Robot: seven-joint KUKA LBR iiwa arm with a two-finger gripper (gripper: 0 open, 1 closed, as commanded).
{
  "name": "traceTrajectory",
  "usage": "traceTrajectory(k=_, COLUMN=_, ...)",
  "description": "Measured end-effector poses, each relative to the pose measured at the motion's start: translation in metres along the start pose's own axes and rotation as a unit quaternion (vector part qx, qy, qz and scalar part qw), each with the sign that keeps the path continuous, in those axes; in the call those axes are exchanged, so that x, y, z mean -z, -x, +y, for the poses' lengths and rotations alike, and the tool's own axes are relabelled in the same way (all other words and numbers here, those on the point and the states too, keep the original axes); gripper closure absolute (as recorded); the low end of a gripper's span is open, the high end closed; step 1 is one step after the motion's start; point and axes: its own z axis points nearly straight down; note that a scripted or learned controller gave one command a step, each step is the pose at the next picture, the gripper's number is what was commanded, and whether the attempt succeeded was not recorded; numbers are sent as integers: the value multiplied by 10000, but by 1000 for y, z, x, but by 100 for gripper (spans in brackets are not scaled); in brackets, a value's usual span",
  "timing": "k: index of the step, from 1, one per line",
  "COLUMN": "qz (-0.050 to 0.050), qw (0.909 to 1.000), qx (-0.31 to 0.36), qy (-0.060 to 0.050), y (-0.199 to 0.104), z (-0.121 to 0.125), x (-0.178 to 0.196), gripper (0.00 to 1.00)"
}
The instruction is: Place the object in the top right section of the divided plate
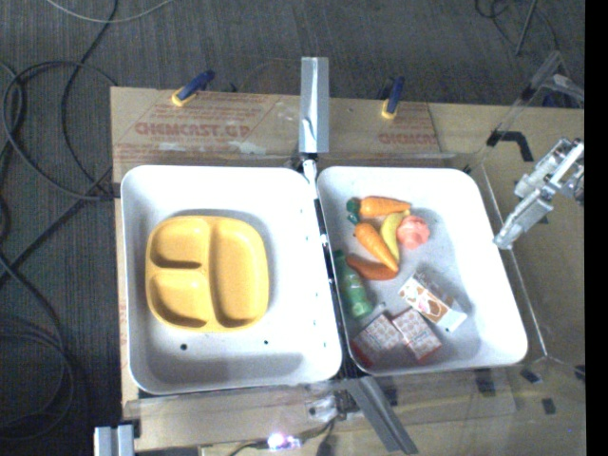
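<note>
Hanging past the outer rim of the right bin (494,335), gripper (511,234) carried nothing visible; finger spread could not be told. Toy food pile (385,240) lay inward of it, yellow divided plate (209,272) farther along that line, in the left bin (138,350)

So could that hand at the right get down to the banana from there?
Probably yes. The hand sits just outside the right bin, and the banana lies on top of the pile, though carrots crowd against it.
</note>
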Motion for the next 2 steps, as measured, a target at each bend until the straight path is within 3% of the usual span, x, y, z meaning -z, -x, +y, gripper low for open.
traceTrajectory(k=1, qz=-22, qw=10000, qx=-4, qy=3, y=1, z=0, x=10, gripper=100)
traceTrajectory(k=2, qz=7, qw=9896, qx=-1441, qy=-8, y=62, z=-3, x=-1, gripper=100)
